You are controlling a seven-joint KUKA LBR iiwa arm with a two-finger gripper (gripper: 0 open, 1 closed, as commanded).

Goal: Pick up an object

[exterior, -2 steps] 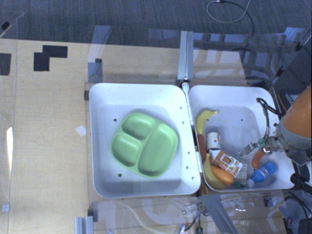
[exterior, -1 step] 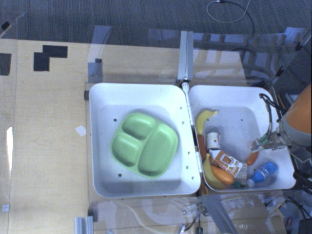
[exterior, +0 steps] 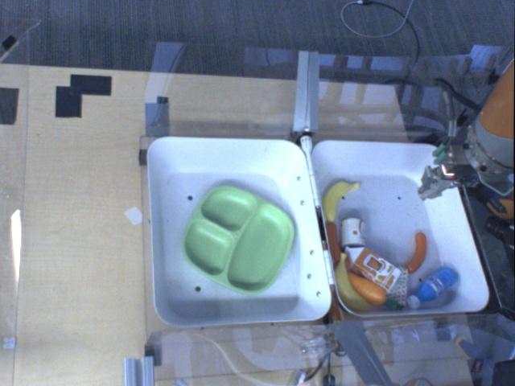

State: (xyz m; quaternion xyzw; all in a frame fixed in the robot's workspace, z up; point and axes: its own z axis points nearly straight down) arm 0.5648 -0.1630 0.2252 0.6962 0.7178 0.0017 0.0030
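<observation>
Gripper (exterior: 434, 182) sits at the right bin's (exterior: 386, 163) far right edge, high over the rim, coming off the grey wrist with the orange band at the frame's right side. Can't tell if it's released or clenched; the tip is small and blurred, and nothing is visible in it.

All loose objects lie below and left of the gripper, toward the near side of the right bin. Nearest one: sausage (exterior: 416, 252), reddish, tilted, just below the gripper and apart from it. Blue bottle (exterior: 434, 286) further below, lying on its side near the bin's near right corner. Carton (exterior: 378, 270), orange and white, down-left of the gripper, lying partly on an orange (exterior: 364, 289) fruit-like item and the lower banana (exterior: 348, 284). White cup (exterior: 352, 232) left of the sausage, just above the carton. Upper banana (exterior: 335, 199) well left of the gripper, near the divider wall, curved. A thin red-brown piece lies along the divider beside it; can't tell what it is.

Far left of the gripper, across the divider, the left bin (exterior: 173, 175) holds a green tray (exterior: 240, 238) with three compartments, lying flat near the middle.

Bench (exterior: 72, 215) is light wood with black marks at its far left. A cable (exterior: 378, 14) loops on the dark floor above the bins.
</observation>
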